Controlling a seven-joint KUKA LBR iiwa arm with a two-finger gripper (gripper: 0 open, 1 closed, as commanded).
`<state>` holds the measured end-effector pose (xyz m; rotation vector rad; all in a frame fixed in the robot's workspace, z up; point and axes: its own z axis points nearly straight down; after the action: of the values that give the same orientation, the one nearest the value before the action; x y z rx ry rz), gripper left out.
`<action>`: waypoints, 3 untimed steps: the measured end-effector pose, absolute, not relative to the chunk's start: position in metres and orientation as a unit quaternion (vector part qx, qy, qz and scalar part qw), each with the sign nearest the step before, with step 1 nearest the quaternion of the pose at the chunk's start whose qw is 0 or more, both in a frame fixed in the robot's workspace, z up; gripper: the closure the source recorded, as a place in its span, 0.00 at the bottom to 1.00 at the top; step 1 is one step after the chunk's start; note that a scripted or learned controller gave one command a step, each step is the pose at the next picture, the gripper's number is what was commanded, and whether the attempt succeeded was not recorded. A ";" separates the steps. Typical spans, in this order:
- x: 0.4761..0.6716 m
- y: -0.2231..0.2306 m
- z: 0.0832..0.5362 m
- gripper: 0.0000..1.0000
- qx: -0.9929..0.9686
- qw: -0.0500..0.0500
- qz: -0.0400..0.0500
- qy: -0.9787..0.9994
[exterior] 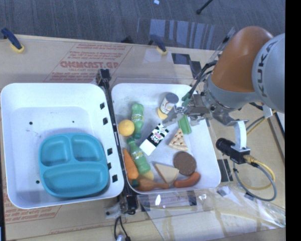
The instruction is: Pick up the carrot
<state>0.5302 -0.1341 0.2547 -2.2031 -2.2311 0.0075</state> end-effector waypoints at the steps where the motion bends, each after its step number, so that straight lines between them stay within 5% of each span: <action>1: 0.541 -0.045 0.189 0.00 -0.691 0.004 0.004 -0.723; 2: 0.601 -0.121 0.089 0.00 -0.750 0.002 0.005 -0.661; 3: 0.622 -0.060 0.144 0.00 -0.759 0.003 0.006 -0.651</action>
<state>0.6222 -0.0595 0.1440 -2.3800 -2.0427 0.0191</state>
